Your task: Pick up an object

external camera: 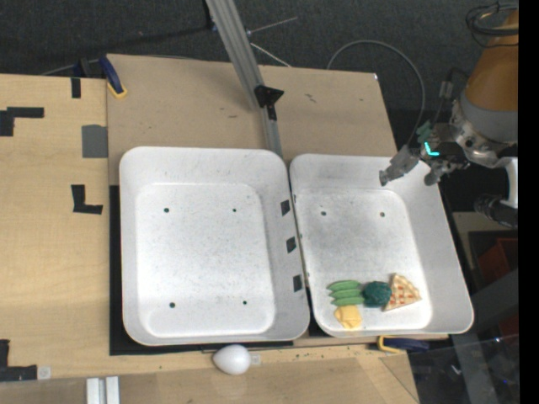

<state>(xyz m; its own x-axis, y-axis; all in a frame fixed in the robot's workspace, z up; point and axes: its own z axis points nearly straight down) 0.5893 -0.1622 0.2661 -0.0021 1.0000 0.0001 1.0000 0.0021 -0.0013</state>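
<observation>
Status: pick not yet made. My claw [413,168] hangs over the far right corner of the right bin [354,225], near its rim. From this angle I cannot tell how it is set, and nothing is visibly held in it.

Candidate objects lie clustered at the near edge of that bin, well apart from my claw: green pods [344,290], a broccoli piece [376,293], a pizza slice [402,293] and a yellow piece [348,315].

A white egg [232,358] rests on the bench, below the left bin [202,242].

Remaining, in my judgement: travel to the cluster, descend, grip one item, lift.
</observation>
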